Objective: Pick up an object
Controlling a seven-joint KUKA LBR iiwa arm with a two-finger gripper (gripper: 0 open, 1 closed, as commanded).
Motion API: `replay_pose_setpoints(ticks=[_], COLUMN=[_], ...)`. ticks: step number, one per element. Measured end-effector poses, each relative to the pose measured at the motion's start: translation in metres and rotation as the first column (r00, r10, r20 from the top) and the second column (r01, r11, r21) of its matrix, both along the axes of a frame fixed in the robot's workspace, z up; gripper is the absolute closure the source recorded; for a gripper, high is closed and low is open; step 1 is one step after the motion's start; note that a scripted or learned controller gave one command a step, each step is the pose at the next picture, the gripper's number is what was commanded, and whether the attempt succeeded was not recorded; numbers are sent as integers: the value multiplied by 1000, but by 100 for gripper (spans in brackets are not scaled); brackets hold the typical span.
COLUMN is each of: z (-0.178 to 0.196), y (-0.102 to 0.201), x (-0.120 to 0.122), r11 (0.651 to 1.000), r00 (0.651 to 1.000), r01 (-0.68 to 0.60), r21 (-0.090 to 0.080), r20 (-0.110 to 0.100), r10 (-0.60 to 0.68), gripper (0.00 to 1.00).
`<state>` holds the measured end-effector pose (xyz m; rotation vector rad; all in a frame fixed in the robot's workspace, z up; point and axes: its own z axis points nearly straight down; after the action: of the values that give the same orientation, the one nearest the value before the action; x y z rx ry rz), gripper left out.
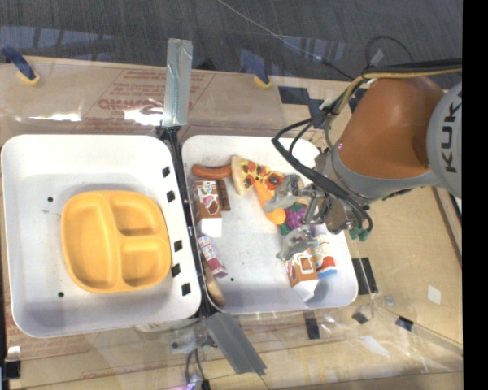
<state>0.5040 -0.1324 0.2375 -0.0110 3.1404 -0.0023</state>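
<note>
The arm is reaching into the right bin [252,295] among the toy food pieces.

The jaws [302,214] are hanging over the right side of this bin, just above a purple piece [295,215] and an orange piece [275,214]; whether they are open or closed, and whether they are gripping anything, is not possible to tell. A pizza slice [250,173] and a sausage [211,170] are lying near the far wall, and a small carton [309,265] is lying near the front right corner. A yellow divided tray [114,238] is sitting in the left bin [24,161].
</note>
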Motion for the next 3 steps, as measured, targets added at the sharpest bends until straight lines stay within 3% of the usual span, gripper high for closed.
replay_pose_setpoints(ticks=[1,2,3], z=[-145,-144,-133], y=[-48,-25,-24], x=[53,69,71], r11=[999,992,993], r00=[999,992,993], r01=[52,127,119], r21=[0,2,1], r20=[2,3,6], r10=[-52,-127,-119], gripper=[0,0,100])
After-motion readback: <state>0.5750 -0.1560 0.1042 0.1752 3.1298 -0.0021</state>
